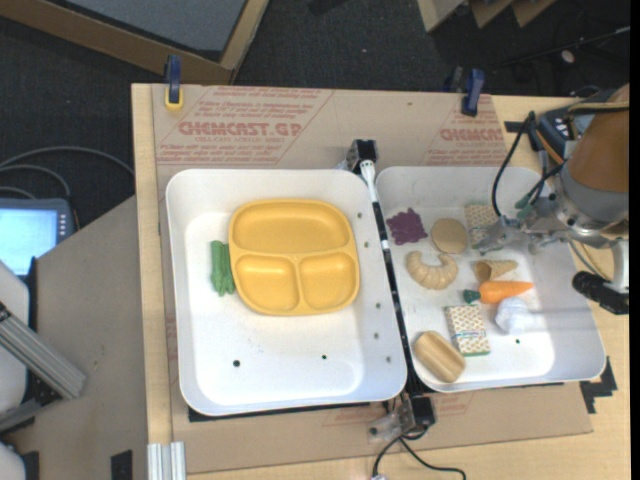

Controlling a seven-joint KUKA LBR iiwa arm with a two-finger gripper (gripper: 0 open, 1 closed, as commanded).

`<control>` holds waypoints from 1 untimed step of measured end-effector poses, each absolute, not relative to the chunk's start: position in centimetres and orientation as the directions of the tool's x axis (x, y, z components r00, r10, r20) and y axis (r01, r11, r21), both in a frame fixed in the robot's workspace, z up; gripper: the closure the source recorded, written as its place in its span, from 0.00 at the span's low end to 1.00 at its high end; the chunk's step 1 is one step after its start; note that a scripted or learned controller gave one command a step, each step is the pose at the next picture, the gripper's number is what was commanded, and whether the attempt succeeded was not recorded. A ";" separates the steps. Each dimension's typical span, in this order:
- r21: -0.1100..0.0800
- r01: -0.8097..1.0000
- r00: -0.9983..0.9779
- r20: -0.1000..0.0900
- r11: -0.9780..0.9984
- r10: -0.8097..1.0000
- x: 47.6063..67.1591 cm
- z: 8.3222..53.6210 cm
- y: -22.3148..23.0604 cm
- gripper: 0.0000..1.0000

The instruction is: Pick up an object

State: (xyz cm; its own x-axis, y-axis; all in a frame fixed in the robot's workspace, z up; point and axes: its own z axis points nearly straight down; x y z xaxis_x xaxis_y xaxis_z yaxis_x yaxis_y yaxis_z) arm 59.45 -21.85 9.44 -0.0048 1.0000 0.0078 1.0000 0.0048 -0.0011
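The right white bin [560, 353] holds several toy foods: purple grapes [406, 226], a tan round biscuit [449, 235], a croissant [432, 269], an orange carrot [505, 291], a small tan wedge [496, 268], a white lump [512, 315], a speckled cracker [467, 329] and a bread roll [438, 356]. A patterned square [480, 215] lies near the bin's back. My gripper [497, 236] reaches in from the right and hangs low over the back part of this bin, just beside the patterned square and above the tan wedge. Nothing is visibly held.
The left white bin [290, 388] carries a yellow divided plate [295, 255] with a green bean-like piece [220, 268] to its left. Black cables loop over the right bin's far right corner. Two blue clamps grip the board's back edge.
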 end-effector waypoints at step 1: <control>0.006 1.000 -0.003 -0.002 0.003 1.000 64.6 8.5 -20.7 0.00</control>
